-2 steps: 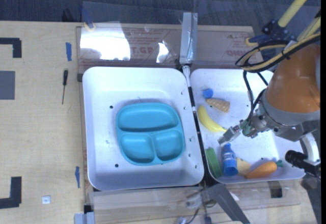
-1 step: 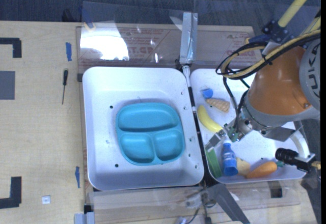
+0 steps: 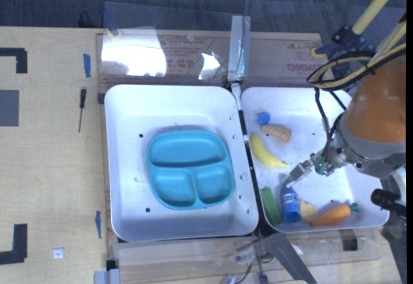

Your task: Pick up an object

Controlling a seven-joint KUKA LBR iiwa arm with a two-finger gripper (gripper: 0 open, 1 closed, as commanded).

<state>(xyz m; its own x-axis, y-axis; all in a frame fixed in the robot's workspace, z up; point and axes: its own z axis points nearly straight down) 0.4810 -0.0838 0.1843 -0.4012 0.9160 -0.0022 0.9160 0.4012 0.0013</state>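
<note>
While the grey arm (image 3: 381, 108) reaches in over the right bin (image 3: 310, 97), its pincer (image 3: 293, 176) hangs just above a blue bottle (image 3: 291, 206) near the bin's front edge; whether it is released or clenched cannot be told. Beside lie a banana (image 3: 266, 153), cone (image 3: 276, 131), carrot (image 3: 332, 214) and green disc (image 3: 269, 205). A teal tray (image 3: 190, 168) fills the left bin (image 3: 122, 147).

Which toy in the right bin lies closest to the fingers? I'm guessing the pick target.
The blue bottle, just below the gripper; the banana, carrot and cone lie farther off.
</note>
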